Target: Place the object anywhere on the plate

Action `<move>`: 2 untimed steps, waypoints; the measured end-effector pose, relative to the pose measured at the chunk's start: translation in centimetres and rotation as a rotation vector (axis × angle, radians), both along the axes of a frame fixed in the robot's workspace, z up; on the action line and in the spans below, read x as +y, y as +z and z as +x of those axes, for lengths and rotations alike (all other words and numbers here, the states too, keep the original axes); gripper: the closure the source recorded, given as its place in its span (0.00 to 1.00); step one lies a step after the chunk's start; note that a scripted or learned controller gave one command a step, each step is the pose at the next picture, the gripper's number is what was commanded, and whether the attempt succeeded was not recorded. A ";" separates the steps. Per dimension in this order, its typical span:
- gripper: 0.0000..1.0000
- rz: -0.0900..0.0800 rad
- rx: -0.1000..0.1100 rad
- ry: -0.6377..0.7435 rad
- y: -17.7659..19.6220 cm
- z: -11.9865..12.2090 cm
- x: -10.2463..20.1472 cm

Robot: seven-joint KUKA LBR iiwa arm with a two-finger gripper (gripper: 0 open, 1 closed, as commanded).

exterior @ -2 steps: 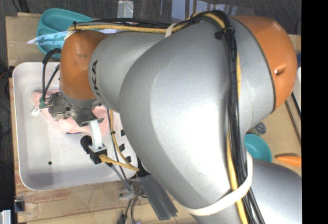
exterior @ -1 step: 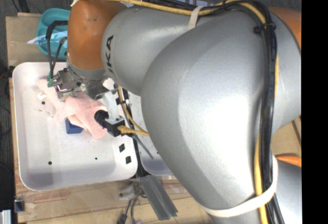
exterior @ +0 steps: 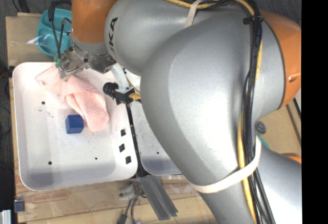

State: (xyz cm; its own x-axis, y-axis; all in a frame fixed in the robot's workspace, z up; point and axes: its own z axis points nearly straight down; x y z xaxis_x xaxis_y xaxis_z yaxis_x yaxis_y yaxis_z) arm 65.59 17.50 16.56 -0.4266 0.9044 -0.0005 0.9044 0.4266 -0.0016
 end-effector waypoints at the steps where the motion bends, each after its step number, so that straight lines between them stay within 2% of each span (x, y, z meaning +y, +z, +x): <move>1: 1.00 0.001 -0.001 0.137 -7.3 -1.4 2.3; 2: 1.00 0.001 -0.002 0.180 0.1 0.1 -2.7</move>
